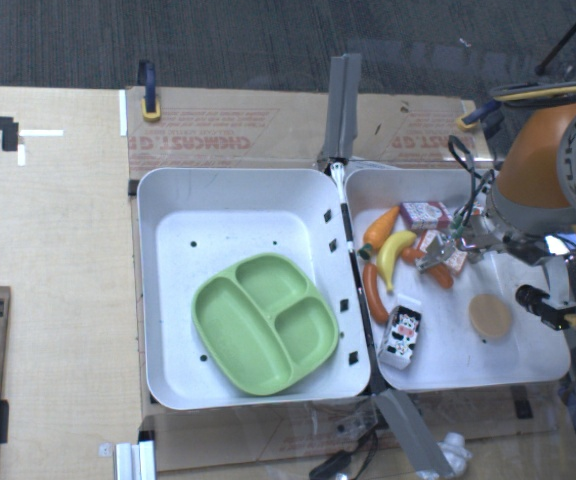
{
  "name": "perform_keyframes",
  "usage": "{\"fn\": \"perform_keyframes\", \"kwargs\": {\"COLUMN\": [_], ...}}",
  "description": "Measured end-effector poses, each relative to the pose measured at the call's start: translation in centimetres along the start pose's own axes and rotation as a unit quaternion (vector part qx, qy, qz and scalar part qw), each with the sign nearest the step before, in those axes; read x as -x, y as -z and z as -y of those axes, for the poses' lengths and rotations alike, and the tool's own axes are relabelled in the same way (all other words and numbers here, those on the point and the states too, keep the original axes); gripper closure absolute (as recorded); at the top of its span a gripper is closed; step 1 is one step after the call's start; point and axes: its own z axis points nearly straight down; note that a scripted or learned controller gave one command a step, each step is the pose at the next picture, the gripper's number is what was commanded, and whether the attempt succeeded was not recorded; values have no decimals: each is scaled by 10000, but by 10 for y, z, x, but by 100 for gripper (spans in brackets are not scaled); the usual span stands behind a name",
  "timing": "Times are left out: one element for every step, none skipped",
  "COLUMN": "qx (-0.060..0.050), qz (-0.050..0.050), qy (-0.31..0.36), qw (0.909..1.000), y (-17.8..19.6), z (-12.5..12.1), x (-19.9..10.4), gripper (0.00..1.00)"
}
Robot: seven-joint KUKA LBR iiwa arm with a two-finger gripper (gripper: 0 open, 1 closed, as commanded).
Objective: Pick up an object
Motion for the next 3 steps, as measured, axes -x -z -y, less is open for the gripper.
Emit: {"fn": "perform_keyframes", "kwargs": {"qx": [0,15,9], "qz": [3,9,4], "qy": [7,1013,708], "qw": [10000,9949,9975], "y": [9,1,100], "z": [0,-26,-23], "x": [0,-24,-112], "gripper": [100,100,100]}}
